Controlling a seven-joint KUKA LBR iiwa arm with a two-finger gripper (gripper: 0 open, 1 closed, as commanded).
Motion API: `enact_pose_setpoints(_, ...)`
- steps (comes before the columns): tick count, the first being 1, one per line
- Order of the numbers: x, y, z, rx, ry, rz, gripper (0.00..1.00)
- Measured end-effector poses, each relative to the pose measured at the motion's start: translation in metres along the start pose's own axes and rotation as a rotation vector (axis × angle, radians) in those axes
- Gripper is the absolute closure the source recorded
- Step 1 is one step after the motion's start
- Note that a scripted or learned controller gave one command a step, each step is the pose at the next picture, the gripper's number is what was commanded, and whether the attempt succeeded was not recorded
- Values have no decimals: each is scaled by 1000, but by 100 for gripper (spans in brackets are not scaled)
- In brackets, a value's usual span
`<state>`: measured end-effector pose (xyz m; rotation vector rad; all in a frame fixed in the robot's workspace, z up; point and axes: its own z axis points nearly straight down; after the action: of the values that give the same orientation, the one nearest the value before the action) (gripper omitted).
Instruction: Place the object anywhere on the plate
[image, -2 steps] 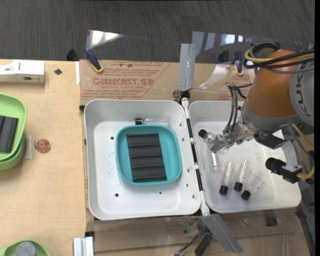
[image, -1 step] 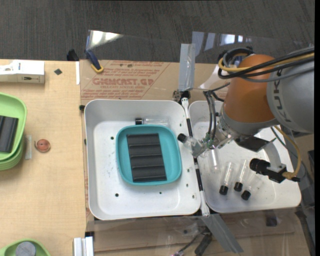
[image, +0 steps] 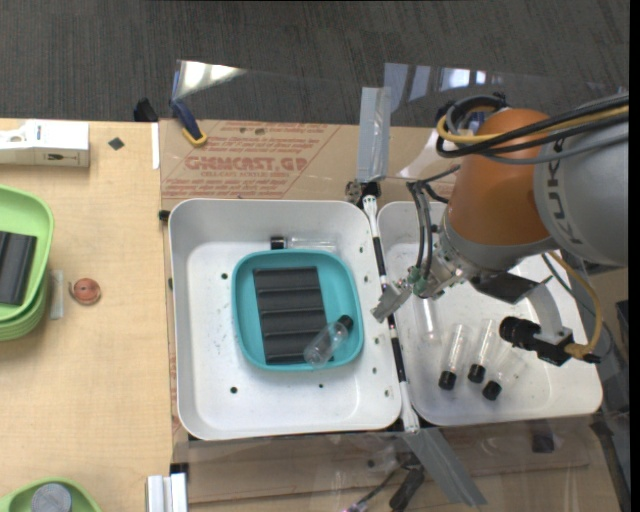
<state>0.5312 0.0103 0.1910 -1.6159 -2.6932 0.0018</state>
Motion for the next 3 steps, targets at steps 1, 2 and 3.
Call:
enact_pose_setpoints(1, 15, 61, 0, 1, -1, 19, 0)
enact_pose_setpoints(2, -31, 43, -16, -1, -2, 28, 0)
enact_pose_setpoints(3, -80, 32, -47, -1, -2, -20, 0)
